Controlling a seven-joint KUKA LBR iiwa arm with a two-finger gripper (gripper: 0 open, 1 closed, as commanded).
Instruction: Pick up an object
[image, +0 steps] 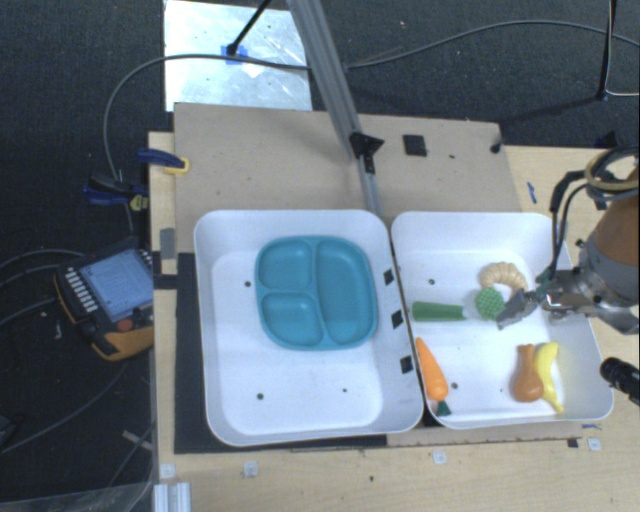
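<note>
The right bin holds a tan croissant, a green broccoli-like piece with a long green stalk, an orange carrot, a brown drumstick and a yellow banana. My gripper reaches in from the right and hangs just right of the broccoli piece, below the croissant. Its dark fingers point left toward the green piece, and nothing shows between them.
The left bin holds a blue divided plate. A slanted metal pole crosses above the bins. A handheld device and cables lie off the bench at left.
</note>
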